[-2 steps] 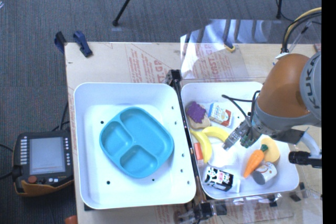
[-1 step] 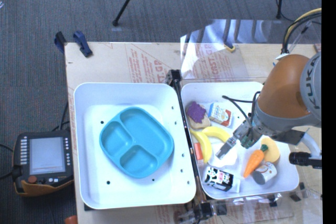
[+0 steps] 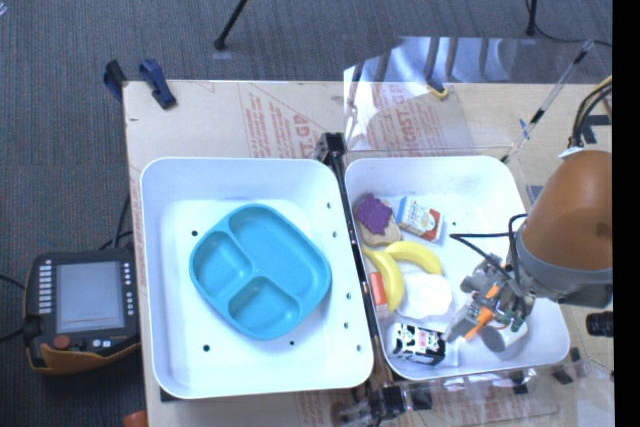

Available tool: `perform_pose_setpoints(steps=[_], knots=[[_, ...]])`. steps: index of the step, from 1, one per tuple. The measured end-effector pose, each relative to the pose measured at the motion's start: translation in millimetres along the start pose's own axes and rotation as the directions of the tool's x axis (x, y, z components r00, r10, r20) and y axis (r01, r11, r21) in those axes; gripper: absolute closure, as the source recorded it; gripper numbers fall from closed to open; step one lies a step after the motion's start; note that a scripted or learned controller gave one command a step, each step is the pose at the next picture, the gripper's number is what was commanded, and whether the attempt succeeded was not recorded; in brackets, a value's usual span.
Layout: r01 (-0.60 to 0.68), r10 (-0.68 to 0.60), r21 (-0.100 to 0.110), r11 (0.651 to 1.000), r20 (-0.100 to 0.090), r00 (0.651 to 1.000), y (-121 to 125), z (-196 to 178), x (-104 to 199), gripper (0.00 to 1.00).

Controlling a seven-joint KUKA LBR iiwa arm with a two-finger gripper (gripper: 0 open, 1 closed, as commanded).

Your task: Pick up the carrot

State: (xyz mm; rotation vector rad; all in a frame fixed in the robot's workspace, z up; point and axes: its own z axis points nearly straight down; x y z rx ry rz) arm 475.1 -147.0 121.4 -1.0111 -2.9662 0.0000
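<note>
At the lower right of the frame, the claw [image 3: 487, 313] hangs low in the right bin [image 3: 455, 177], clenched on the orange carrot [image 3: 478, 319] between its fingers. Left of it lie a white lump [image 3: 430, 293], a banana [image 3: 395, 270] and a cow-patterned carton [image 3: 417, 342]. The left bin [image 3: 180, 185] holds a blue plate [image 3: 260, 269].

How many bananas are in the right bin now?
2 bananas, both near the right bin's left side: one curving downward beside the divider, the other lying across above the white item. Others may be hidden under the arm.
</note>
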Motion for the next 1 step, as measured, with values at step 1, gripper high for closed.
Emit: perform_pose_setpoints(steps=[1], knots=[[0.004,-0.004,0.0,1.0,-0.003,1.0,1.6,-7.5,-0.6,1.0]])
